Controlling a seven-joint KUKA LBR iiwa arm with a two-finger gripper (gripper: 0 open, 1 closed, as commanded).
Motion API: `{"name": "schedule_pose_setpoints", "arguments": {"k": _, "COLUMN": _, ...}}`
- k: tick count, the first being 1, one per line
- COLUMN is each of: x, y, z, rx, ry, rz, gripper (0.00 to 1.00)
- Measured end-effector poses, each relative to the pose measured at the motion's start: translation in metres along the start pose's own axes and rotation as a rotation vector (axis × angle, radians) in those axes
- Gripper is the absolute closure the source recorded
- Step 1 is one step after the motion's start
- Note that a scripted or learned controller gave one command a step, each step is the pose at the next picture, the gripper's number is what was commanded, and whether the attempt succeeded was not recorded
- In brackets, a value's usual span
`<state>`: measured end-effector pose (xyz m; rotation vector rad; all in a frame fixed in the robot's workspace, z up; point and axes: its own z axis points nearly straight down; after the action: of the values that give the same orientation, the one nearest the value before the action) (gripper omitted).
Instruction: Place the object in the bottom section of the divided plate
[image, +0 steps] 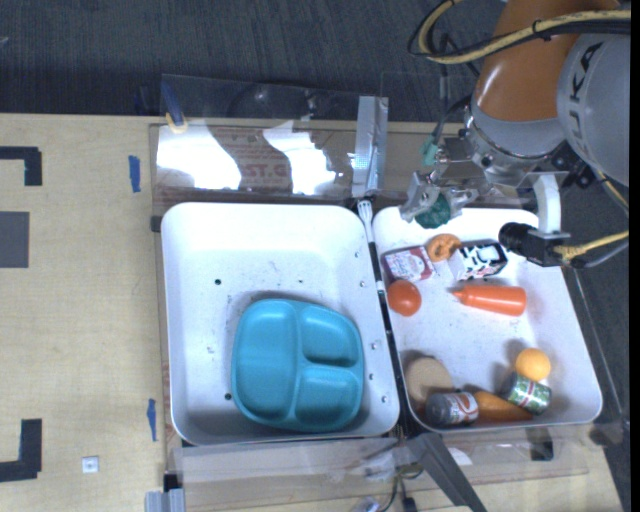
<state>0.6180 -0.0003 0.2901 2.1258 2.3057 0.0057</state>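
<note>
The blue divided plate (298, 365) lies in the left bin (200, 250), toward its front, with nothing on it. My gripper (433, 207) hangs over the back edge of the right bin (575, 330), just above a small orange ring (442, 245) and a red-and-white packet (407, 265). A teal piece shows at the gripper's tip; whether it is a held thing or part of the gripper I cannot tell. The gripper is well to the right of and behind the plate.
The right bin also holds a black-and-white item (481, 260), a red ball (404, 297), an orange carrot shape (491, 298), an orange ball (533, 363), a green can (527, 394), a tan round lump (428, 375) and a dark can (451, 408).
</note>
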Motion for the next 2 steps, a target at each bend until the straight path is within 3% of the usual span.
{"name": "schedule_pose_setpoints", "arguments": {"k": 1, "x": -0.014, "y": 0.044, "z": 0.093, "rx": 0.013, "ry": 0.0, "rz": 0.28, "gripper": 1.0}}
{"name": "schedule_pose_setpoints", "arguments": {"k": 2, "x": -0.017, "y": 0.03, "z": 0.106, "rx": 0.012, "ry": 0.001, "rz": 0.223, "gripper": 1.0}}
